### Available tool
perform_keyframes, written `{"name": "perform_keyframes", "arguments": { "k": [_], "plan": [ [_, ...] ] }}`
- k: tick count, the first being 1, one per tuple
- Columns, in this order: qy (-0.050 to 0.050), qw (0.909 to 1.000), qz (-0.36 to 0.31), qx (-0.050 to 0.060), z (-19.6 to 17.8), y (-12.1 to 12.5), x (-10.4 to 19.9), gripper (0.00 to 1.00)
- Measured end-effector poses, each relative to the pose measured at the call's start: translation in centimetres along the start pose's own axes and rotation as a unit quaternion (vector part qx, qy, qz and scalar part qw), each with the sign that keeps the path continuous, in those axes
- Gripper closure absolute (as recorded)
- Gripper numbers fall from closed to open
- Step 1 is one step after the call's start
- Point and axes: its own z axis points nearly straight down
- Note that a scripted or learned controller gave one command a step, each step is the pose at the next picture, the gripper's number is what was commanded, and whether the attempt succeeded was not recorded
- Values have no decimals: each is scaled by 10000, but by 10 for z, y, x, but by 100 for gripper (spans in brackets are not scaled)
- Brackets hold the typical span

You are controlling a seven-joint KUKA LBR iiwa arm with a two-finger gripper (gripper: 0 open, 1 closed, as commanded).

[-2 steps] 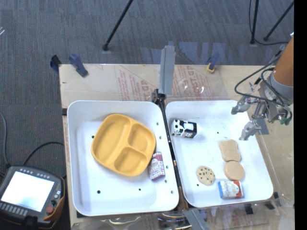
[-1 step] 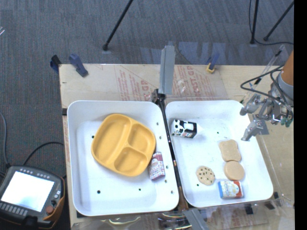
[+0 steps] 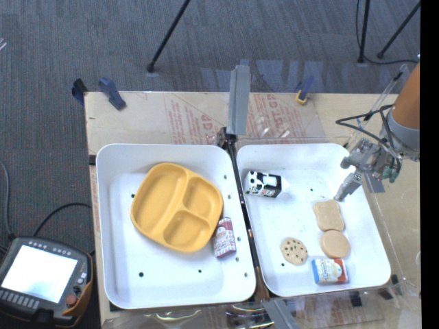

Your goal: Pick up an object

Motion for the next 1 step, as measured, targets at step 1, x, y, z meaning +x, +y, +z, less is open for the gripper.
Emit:
{"name": "perform_keyframes", "arguments": {
  "k": [1],
  "plan": [
    [-15,9950,997,-2,-16,-1,1,0]
  ]
}}
